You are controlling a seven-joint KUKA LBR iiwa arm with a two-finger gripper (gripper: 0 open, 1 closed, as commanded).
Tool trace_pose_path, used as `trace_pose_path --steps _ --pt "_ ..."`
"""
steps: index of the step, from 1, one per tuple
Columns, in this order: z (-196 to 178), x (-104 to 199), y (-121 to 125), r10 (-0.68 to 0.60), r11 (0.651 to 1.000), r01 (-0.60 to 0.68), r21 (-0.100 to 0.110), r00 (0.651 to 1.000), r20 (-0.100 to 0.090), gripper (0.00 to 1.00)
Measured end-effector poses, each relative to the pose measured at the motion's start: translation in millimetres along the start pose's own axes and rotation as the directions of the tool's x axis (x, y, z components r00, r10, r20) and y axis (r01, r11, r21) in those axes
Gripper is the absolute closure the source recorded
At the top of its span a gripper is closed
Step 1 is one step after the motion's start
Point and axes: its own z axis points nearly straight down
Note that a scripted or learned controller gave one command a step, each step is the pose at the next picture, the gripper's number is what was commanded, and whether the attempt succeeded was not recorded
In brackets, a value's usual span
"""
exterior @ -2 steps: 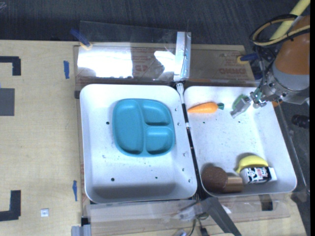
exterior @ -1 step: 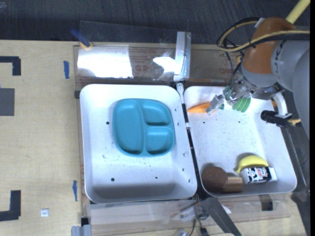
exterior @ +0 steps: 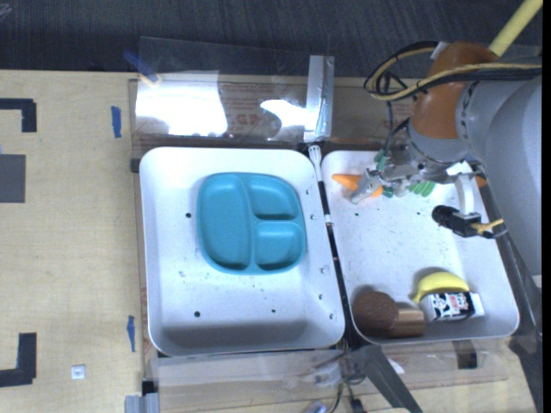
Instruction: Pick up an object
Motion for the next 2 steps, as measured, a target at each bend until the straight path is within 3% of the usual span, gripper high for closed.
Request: trace_pose_path --steps 1,2 --pt "1 4 -2 0.2 0.98 -0.2 0.018 0.98 -0.008 0.0" --pt "-71 -16 2 0.053 0.998 -0.053 -0.019 0.999 -0.001 0.0"
